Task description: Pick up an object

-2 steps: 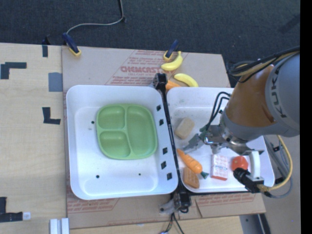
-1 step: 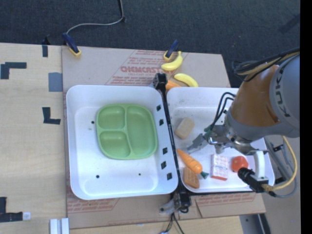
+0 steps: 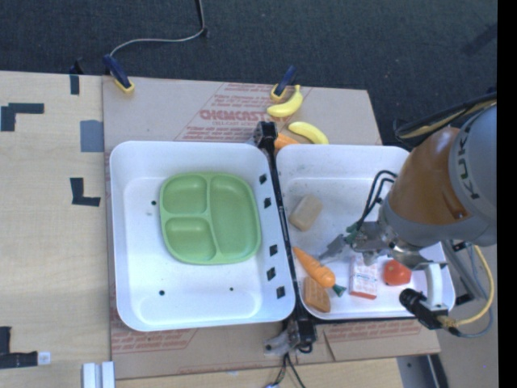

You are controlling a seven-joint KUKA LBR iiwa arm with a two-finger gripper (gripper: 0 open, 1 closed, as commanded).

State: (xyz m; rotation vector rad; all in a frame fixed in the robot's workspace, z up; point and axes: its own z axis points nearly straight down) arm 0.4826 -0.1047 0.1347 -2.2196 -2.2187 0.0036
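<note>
The right bin (image 3: 339, 158) holds a tan block (image 3: 307, 212), an orange carrot (image 3: 313, 267), a brown bread-like piece (image 3: 317, 297), a white and red packet (image 3: 365, 281) and a red tomato-like ball (image 3: 396, 273). My gripper (image 3: 343, 246) hangs low over the middle of this bin, right of the carrot and just above the packet. It points down and to the left. Nothing shows in its grasp. The arm's orange band (image 3: 428, 184) covers the bin's right part.
The left bin (image 3: 129, 241) carries a green divided plate (image 3: 210, 218). Two yellow bananas (image 3: 297, 118) and a small orange piece (image 3: 283, 142) lie on the cardboard behind the right bin. Blue clamps (image 3: 119, 73) hold the cardboard's back edge.
</note>
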